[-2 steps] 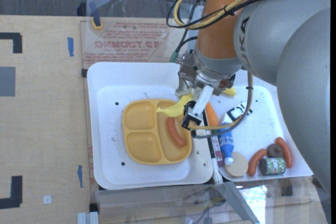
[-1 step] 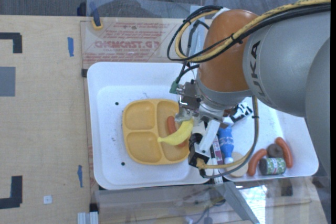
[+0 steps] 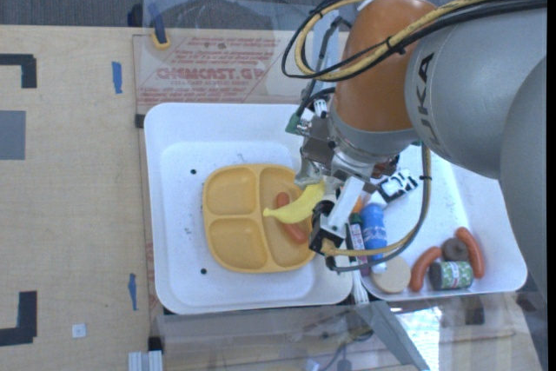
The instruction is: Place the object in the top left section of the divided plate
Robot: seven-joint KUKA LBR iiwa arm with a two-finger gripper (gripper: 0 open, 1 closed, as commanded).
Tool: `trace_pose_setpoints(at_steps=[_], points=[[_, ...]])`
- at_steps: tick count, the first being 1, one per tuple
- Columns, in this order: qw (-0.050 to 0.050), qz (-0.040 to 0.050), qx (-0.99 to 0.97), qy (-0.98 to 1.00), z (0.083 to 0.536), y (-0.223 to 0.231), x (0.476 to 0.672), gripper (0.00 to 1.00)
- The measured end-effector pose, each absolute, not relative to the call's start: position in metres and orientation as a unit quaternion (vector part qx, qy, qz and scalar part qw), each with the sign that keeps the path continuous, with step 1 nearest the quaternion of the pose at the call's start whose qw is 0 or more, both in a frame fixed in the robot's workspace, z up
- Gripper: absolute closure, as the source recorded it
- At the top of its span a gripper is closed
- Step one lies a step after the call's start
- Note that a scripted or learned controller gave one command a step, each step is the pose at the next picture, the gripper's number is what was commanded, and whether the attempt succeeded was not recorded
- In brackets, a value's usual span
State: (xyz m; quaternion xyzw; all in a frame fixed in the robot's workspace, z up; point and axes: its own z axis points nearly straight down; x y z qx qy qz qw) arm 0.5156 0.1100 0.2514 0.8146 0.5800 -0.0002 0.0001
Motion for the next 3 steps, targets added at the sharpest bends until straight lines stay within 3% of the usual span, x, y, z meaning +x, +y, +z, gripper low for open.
trace_pose_setpoints(at_steps=[1, 2, 3], points=[[-0.001, -0.0016, 0.799, 0.601, 0.216, 0.081, 0.541, 1.0], [0.0, -0.0003, 0.78, 0.626, 0.266, 0.059, 0.581, 1.0], [-0.001, -0.0014, 0.752, 0.659, 0.261, 0.096, 0.545, 1.0]])
